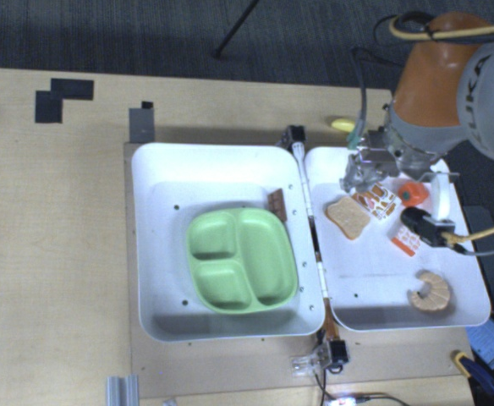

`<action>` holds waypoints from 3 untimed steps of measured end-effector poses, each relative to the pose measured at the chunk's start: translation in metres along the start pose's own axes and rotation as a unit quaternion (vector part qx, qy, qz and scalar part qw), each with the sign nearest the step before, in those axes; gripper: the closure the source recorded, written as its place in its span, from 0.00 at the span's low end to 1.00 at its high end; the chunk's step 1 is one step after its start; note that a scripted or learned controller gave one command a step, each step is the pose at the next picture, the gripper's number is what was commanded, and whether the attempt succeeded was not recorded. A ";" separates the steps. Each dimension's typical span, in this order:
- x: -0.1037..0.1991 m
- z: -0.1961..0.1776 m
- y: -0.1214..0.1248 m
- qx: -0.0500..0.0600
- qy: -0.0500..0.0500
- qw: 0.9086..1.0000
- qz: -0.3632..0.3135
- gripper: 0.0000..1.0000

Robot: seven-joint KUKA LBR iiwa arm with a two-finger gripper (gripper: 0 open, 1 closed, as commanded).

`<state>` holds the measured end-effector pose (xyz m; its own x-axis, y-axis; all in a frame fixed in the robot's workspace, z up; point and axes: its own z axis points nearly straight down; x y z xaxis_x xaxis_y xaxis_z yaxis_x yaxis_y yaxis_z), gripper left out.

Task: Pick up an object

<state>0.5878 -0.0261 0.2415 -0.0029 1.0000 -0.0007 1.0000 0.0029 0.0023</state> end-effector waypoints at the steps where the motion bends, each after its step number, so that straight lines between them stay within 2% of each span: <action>1: 0.001 0.000 0.000 0.000 0.000 1.000 0.000 0.00; 2: -0.037 0.058 -0.102 0.001 0.000 1.000 0.001 0.00; 3: -0.062 0.155 -0.043 -0.004 0.000 1.000 0.001 0.00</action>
<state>0.5451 -0.0888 0.0866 -0.0017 1.0000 -0.0013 1.0000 0.0017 0.0094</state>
